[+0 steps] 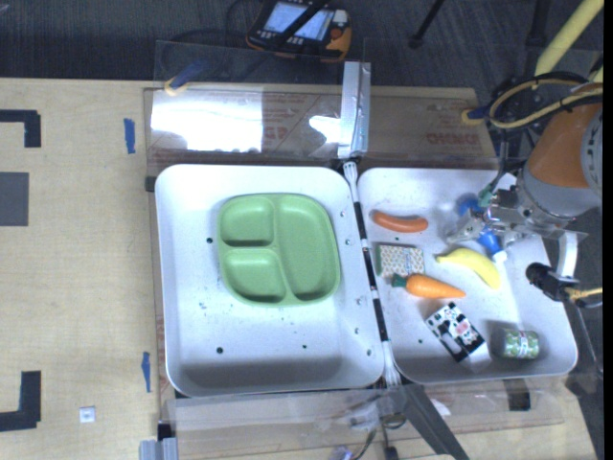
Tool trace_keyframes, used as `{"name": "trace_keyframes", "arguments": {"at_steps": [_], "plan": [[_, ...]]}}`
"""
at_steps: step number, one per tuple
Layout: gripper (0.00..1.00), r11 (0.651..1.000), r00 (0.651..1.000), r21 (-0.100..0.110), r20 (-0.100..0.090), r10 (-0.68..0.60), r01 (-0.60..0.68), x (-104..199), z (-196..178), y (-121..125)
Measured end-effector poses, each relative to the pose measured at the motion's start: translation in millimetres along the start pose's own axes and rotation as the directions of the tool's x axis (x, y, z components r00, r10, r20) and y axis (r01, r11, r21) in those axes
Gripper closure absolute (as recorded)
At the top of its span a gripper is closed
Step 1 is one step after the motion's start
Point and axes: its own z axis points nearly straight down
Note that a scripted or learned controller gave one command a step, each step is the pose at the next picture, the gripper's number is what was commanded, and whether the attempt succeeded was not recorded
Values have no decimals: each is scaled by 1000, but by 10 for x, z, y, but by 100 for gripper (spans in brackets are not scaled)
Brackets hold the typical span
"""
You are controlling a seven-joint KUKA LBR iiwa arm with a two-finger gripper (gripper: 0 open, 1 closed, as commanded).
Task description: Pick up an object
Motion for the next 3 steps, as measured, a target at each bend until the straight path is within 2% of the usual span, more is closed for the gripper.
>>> {"name": "trace_keyframes", "arguments": {"at_steps": [1,2,3], "plan": [[100,1000,1000,3,9,-2,2,-26,-67,-4],[100,1000,1000,4,10,-5,5,-18,-142,2],[100,999,999,8,16,39,-39,464,-1074,103]]}}
